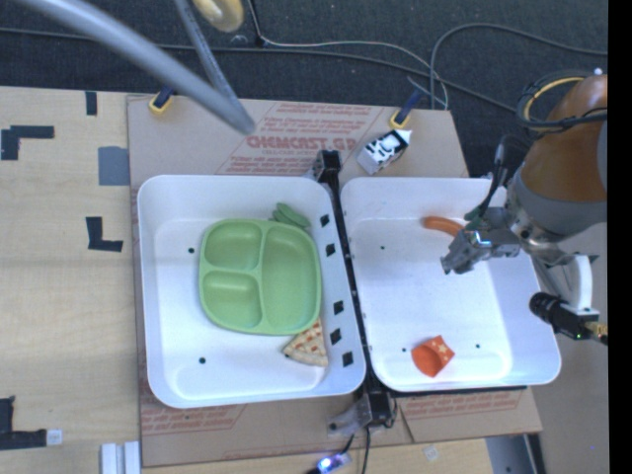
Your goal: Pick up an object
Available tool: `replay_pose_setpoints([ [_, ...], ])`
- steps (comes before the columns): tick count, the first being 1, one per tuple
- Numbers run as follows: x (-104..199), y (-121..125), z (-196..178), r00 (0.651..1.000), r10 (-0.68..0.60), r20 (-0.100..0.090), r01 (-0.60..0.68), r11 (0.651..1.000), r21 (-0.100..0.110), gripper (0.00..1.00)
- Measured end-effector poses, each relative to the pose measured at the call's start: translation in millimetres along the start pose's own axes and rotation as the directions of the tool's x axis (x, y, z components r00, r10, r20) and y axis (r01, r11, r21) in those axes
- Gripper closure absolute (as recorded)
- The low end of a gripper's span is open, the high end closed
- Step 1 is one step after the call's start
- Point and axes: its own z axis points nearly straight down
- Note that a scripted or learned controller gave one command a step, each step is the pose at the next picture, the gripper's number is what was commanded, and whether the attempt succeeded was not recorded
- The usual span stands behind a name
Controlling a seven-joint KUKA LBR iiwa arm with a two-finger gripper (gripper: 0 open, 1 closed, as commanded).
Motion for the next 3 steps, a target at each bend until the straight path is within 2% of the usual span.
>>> replay_pose_setpoints([
  [3,150,-2,22,1.0,-0.005,-0.002,0.005,1.0,0.004,1.0],
])
